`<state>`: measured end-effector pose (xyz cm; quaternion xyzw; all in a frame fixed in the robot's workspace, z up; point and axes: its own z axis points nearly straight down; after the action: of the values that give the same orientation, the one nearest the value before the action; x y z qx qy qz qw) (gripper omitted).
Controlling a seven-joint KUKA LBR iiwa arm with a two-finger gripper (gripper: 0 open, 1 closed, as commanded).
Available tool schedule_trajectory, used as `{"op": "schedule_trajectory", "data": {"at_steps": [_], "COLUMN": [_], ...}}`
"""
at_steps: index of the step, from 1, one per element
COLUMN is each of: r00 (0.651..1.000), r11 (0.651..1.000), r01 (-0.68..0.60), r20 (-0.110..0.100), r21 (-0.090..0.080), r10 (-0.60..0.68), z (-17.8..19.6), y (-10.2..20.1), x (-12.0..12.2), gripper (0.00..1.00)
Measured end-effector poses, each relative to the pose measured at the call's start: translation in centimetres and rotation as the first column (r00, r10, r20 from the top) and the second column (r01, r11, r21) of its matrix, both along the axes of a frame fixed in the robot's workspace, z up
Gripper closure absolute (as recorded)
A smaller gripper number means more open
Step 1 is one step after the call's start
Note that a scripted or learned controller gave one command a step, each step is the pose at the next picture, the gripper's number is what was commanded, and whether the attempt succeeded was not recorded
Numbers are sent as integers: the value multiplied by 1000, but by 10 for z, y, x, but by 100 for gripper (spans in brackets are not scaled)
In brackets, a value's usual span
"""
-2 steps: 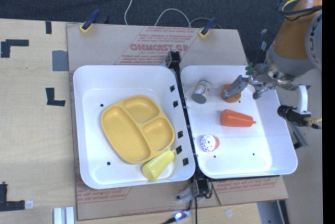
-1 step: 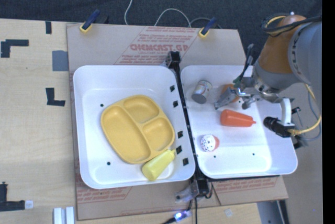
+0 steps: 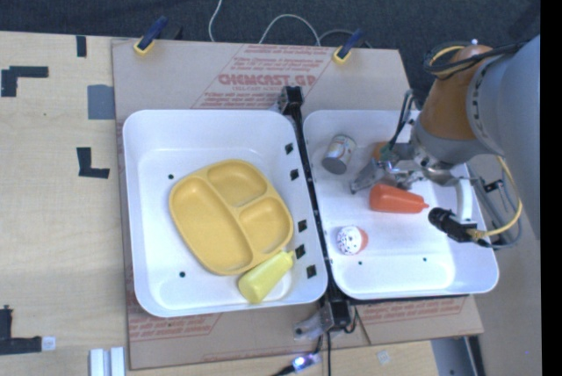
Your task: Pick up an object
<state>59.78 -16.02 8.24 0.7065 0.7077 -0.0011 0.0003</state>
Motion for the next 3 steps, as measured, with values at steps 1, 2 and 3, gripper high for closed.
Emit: {"op": "schedule_trajectory", "data": {"at_steps": [1, 2, 3], "r00": [1000, 1000, 1000], "r11": [1000, 1000, 1000], "r01": [-1, 0, 0], "r20": [3, 3, 5], "r21": [-1, 1, 1], "r10": [1, 0, 0], "z": [13, 65, 126], "y": [0, -5, -1], "x": [1, 11, 17], "gripper": [100, 100, 100]}}
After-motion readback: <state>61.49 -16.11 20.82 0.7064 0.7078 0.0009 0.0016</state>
